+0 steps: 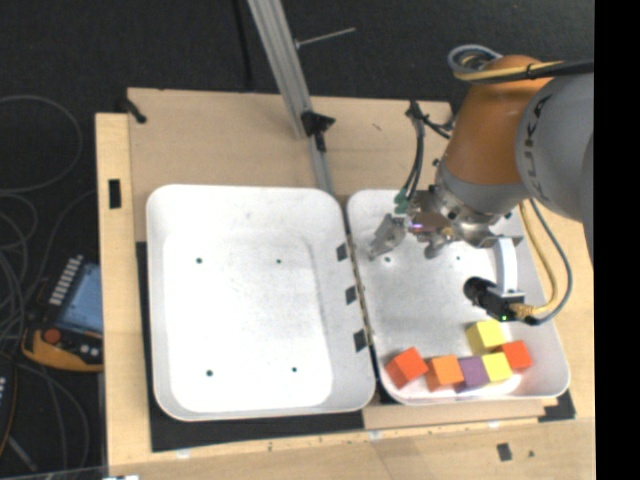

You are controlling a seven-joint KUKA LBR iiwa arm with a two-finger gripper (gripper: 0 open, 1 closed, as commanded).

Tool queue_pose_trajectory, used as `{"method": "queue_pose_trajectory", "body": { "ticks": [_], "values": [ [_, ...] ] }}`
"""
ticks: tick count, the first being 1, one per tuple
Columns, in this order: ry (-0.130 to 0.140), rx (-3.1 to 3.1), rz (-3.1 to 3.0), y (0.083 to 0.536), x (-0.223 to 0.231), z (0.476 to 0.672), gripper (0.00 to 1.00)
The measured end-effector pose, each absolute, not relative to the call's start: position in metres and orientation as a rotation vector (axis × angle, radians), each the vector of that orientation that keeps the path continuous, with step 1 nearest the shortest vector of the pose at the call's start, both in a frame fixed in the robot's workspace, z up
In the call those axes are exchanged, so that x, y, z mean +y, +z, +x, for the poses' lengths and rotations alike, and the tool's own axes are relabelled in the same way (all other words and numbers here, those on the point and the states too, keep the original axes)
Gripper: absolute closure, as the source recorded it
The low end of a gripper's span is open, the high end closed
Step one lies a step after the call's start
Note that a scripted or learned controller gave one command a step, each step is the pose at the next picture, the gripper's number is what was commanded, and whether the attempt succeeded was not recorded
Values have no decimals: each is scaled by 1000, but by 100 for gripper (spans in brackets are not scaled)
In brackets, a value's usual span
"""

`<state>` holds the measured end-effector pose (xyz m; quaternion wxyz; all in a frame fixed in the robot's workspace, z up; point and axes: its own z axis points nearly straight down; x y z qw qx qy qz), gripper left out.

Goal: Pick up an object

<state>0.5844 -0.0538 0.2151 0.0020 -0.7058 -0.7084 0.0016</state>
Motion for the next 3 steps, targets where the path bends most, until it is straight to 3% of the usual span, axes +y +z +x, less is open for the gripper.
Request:
{"method": "queue_pose_trajectory", "body": {
  "ticks": [1, 2, 3],
  "values": [
    [10, -2214, -2225, 157, -100, 559, 0],
    [-6, -2229, -2221, 199, -85, 593, 0],
    [4, -2218, -2227, 96, -158, 600, 0]
  ]
}}
